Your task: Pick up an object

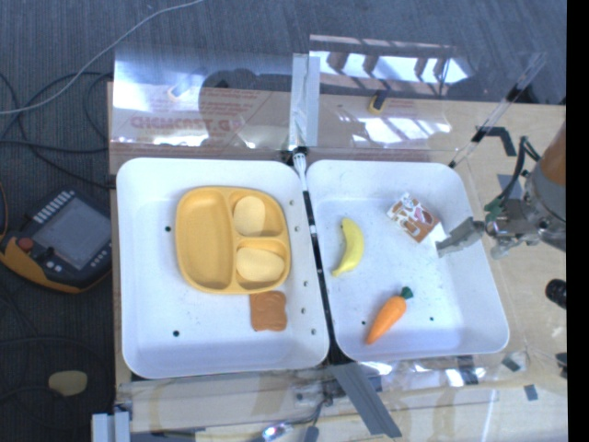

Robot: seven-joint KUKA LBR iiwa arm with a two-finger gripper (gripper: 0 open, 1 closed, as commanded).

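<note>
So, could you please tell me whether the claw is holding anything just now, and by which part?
Nothing is held: the claw hangs over the right bin's edge, apart from the snack packet.

We see two bins, the left bin (138,274) and the right bin (479,293), of smooth white plastic with a slight sheen, and a divided tray (204,242) of matt yellow plastic in the left one. The banana (348,246) and carrot (387,316) look like smooth moulded plastic, while the brown toast piece (269,311) seems duller and rougher. Behind the bins stand clear glossy panels (212,104) that catch reflections, and the floor (74,26) looks like dark ribbed carpet.
</note>
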